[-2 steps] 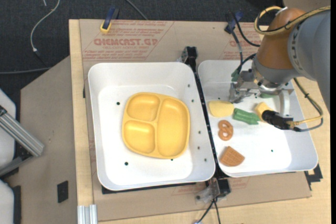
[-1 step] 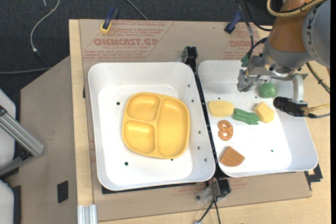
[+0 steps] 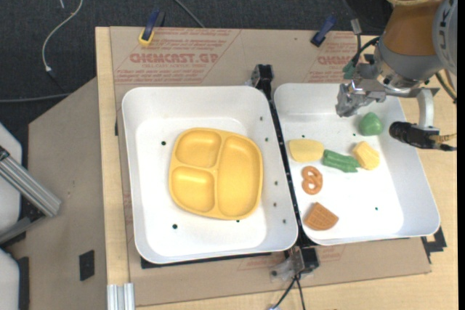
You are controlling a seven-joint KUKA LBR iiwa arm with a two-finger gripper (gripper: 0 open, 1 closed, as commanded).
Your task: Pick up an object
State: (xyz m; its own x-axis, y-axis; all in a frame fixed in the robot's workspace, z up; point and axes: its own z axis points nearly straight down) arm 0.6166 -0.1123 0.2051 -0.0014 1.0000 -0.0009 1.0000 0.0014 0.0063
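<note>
- Green round piece in the right bin, in its far part, lying on the white floor just beside the jaws and a little nearer to the camera than them; looks apart from them, not held.
- Jaws low over the far part of the right bin, close to its back wall, pointing down; released or clenched, not possible to tell from this angle; nothing seen between them.
- Grey arm with the orange band above the wrist, reaching in from the right side.
- Pale yellow piece near the left wall of the right bin.
- Long green piece just to the right of it, with a yellow block touching or almost touching its right end.
- Orange pretzel shape below the pale yellow piece, apart from it.
- Brown wedge near the front left corner of the right bin, well apart from the jaws.
- Left bin with a yellow divided plate lying flat in the middle, three compartments.
- Both bins side by side on the tabletop, covered with cardboard with red printing, held at the far edge by two blue clamps.
- White cable on the dark floor beyond the tabletop.
</note>
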